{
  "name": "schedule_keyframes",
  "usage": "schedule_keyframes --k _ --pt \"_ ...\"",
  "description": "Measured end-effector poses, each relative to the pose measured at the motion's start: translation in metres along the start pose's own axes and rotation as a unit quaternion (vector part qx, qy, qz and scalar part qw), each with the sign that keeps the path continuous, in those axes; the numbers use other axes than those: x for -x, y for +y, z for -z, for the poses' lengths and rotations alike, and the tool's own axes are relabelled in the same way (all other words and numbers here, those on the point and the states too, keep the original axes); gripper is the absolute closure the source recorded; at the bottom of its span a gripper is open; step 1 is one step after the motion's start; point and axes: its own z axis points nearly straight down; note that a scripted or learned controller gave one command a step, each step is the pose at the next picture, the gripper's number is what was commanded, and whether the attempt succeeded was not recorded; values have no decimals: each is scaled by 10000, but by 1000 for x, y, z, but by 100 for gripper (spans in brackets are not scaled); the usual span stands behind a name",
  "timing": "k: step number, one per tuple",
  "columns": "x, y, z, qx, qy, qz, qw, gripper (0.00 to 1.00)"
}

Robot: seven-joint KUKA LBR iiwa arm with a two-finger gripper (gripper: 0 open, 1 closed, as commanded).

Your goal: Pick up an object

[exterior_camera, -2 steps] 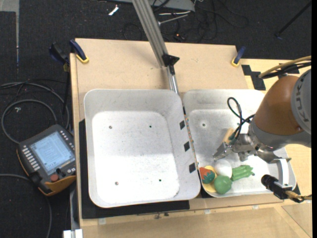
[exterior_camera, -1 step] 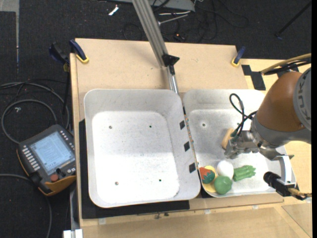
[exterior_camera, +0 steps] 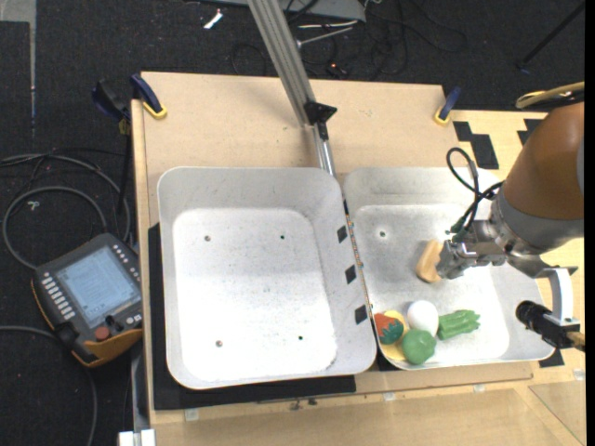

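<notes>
Right under my claw (exterior_camera: 448,260), in the right bin (exterior_camera: 390,186), lies a tan block (exterior_camera: 428,262), and my fingertips sit against its right side. Whether they are apart or together, I cannot tell; the wrist blocks that. My guess is that I am low over the block because it lies alone on bare floor, apart from the rest, so it is the easy pick. It looks matt and spongy, a short wedge with soft corners.

Nearer the camera from my claw, huddled along the bin's front wall, are a white ball (exterior_camera: 422,315), smooth and round; a green lump (exterior_camera: 418,346) just in front of it; a knobbly green toy (exterior_camera: 458,323) beside them; and a red-and-yellow piece (exterior_camera: 390,326) by the dividing wall. Crowded like that, they would be awkward to grip. Beyond the block lies the left bin (exterior_camera: 186,193), white, speckled, shallow, with rounded corners.
</notes>
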Motion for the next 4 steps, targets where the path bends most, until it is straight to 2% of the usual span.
schedule_keyframes --k 1,3,4 --pt "0 2 53 -1 -1 1 10000 100" --pt "-112 13 40 -43 18 22 10000 100" --pt "-164 2 30 -46 17 25 10000 100"
